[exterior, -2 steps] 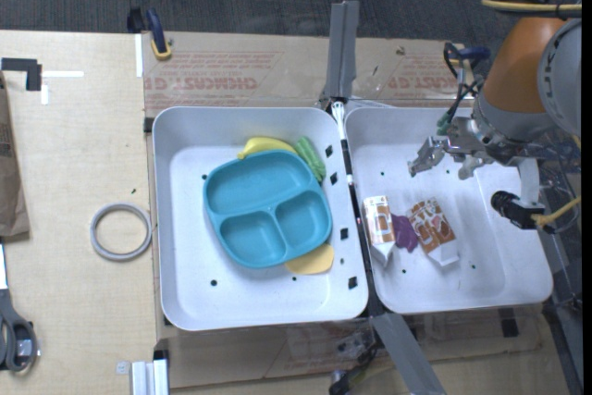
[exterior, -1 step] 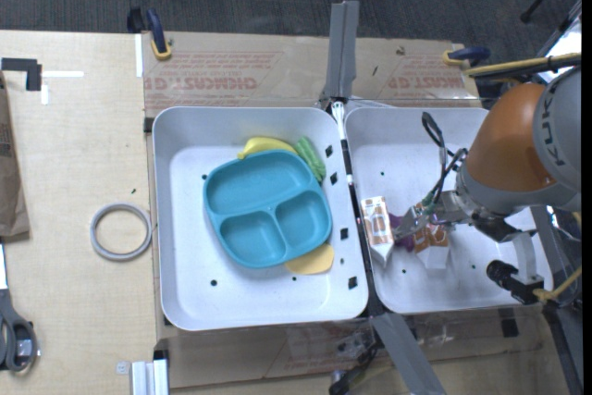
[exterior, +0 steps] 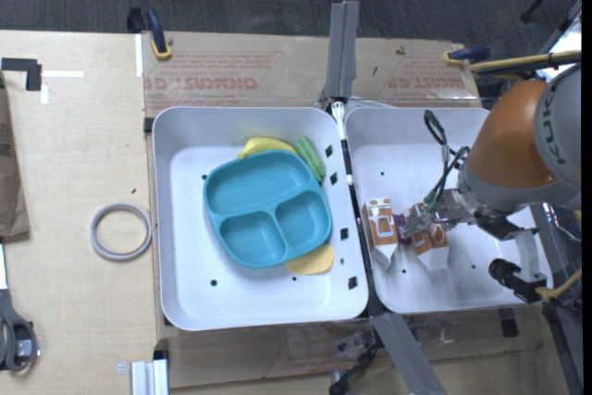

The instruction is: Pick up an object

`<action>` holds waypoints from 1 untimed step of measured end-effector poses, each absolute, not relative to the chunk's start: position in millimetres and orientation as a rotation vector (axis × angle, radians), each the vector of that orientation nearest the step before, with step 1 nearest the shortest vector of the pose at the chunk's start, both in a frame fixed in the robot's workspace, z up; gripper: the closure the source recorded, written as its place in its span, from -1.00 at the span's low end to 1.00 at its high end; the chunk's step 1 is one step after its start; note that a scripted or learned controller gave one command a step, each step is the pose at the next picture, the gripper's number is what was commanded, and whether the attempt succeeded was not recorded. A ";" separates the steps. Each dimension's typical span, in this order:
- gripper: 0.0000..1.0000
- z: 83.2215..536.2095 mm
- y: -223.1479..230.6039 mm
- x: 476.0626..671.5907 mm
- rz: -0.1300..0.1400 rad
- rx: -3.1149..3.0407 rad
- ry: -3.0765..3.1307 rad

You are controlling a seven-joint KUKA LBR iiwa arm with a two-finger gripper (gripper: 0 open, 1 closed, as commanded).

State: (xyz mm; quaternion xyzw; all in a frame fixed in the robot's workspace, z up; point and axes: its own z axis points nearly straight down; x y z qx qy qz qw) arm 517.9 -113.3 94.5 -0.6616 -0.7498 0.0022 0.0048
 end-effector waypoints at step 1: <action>1.00 188.0 -56.6 483.6 0.006 -1.983 -2.430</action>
